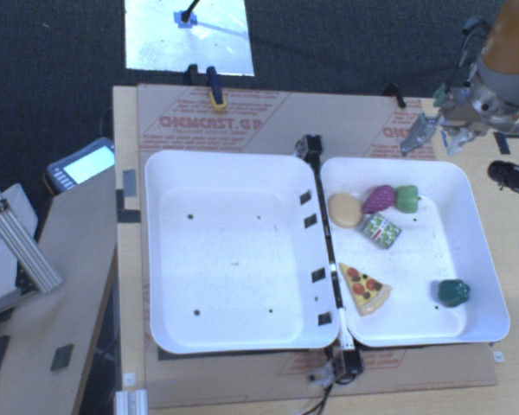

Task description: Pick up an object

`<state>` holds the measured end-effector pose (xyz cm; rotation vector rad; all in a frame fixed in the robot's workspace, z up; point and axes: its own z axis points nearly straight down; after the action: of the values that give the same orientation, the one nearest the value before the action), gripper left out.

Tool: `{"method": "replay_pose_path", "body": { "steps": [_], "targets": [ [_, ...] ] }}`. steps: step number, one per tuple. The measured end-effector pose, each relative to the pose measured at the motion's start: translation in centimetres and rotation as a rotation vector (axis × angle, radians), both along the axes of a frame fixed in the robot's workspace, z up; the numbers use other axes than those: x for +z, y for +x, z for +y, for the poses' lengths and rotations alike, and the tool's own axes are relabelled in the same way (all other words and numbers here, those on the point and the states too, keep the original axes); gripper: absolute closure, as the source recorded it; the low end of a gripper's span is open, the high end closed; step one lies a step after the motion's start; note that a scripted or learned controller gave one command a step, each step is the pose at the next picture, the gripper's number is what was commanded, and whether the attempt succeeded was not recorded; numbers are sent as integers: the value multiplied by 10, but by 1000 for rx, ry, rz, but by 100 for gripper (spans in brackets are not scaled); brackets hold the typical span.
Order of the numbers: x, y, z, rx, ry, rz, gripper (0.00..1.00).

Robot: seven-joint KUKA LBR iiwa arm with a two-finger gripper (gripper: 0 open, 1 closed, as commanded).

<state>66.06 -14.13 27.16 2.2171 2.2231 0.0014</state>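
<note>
The right bin (480,232) holds several toys. A tan bun (345,209), a purple grape bunch (380,198) and a green piece (406,198) lie in a row near its far side. A green-and-white box (381,230) sits just in front of them. A pizza slice (364,287) lies near the divider and a dark green lump (453,292) near the front right corner. My gripper (435,135) hangs open above the bin's far right edge, with nothing between its fingers.
The left bin (233,249) stands beside the right one, joined by a black clip strip (320,232). Both rest on a cardboard sheet (242,119). A grey device (80,167) lies at the left and a shiny metal plate (189,24) behind.
</note>
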Motion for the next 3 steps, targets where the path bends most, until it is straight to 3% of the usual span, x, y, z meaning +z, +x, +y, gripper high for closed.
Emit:
{"method": "replay_pose_path", "body": {
  "steps": [1,2,3],
  "targets": [
    [82,9,-54,-4,-5,-9,0],
    [276,-1,-65,2,-8,-20,0],
    [276,1,-64,7,-3,-7,100]
  ]
}}
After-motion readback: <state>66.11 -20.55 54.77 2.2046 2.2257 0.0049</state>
